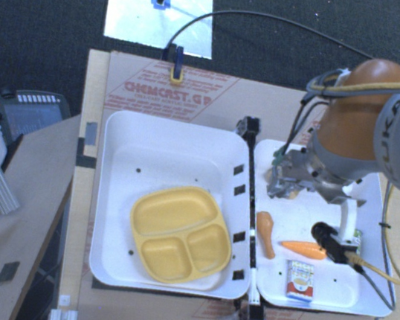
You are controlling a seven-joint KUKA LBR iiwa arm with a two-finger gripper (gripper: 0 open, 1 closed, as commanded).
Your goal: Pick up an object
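Camera view, two white bins (118, 180) on cardboard-topped bench (196, 91), dark carpet (42, 17), hand (284, 185) state unclear

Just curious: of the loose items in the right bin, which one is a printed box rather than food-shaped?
The small carton near the front edge; the other two are orange, carrot-like pieces.

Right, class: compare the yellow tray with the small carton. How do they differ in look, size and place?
The yellow tray is plainly bigger than the small carton. The tray is plain yellow with three compartments; the carton is white with red and printed markings. The tray lies in the left bin; the carton lies in the right bin. Both lie flat, apart from the arm.
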